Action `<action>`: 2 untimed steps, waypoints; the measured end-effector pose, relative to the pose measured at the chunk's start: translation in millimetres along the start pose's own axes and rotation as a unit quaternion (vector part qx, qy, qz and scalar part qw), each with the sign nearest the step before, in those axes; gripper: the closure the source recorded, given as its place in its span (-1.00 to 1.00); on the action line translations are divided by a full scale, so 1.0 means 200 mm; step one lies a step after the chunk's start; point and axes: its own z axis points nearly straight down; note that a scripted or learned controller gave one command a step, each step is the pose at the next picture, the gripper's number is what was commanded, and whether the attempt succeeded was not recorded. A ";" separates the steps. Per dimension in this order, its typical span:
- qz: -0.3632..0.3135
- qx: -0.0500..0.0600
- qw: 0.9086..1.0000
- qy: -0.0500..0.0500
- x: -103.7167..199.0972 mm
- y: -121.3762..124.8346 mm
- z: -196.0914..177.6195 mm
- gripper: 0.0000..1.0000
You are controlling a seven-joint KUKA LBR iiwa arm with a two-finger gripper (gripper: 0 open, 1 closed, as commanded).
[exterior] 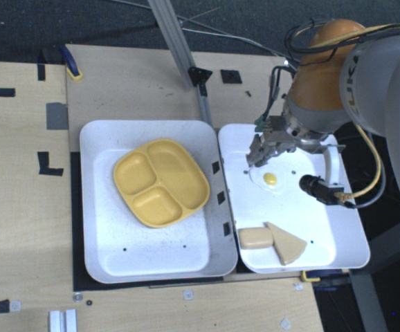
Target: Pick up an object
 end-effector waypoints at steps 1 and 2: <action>0.000 0.001 1.000 0.000 0.24 -0.05 0.04 1.00; -0.001 0.000 1.000 0.000 0.53 -0.07 0.00 1.00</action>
